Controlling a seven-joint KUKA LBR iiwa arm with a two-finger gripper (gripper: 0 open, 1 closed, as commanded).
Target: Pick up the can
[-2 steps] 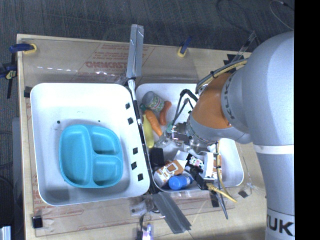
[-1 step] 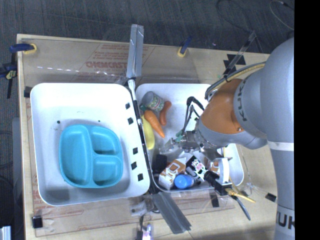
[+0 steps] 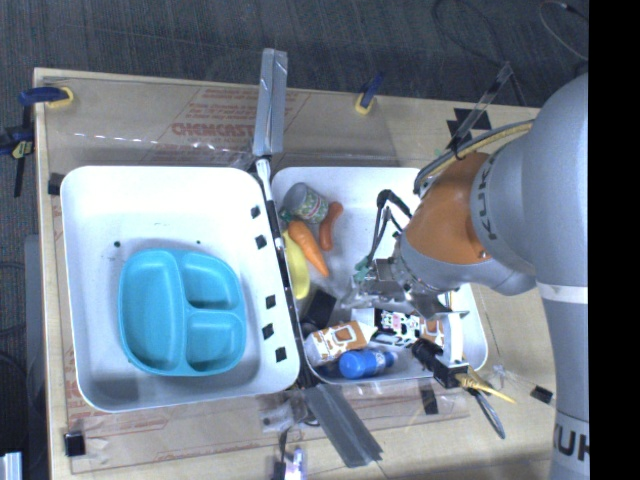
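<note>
Down in the right bin [image 3: 470,183] sits the claw [image 3: 385,293], low over the clutter, its tips hidden among the things below, so I cannot tell how wide it stands or whether it has hold of anything. Just under it lies a small black-and-white patterned packet [image 3: 397,322]; its print is too small to read. Below and left of the claw lie one blue bottle [image 3: 362,364] on its side and one small carton [image 3: 336,339] with orange and white print, unreadable. Left of the claw sit one black block [image 3: 318,309], one yellow banana-like piece [image 3: 297,268] along the bin wall, and two orange carrot-like pieces [image 3: 310,249]. The can [image 3: 304,204] lies up and to the left of the claw, well apart from it, in the far corner of the same bin; it is tipped on its side, its long axis running slantwise with the grey end toward the far-left corner, its greenish label illegible. Farther left, the other bin [image 3: 90,228] holds one blue divided tray [image 3: 183,310]. Faint red lettering on the bench [image 3: 215,118] beyond the bins is too blurred to read.
</note>
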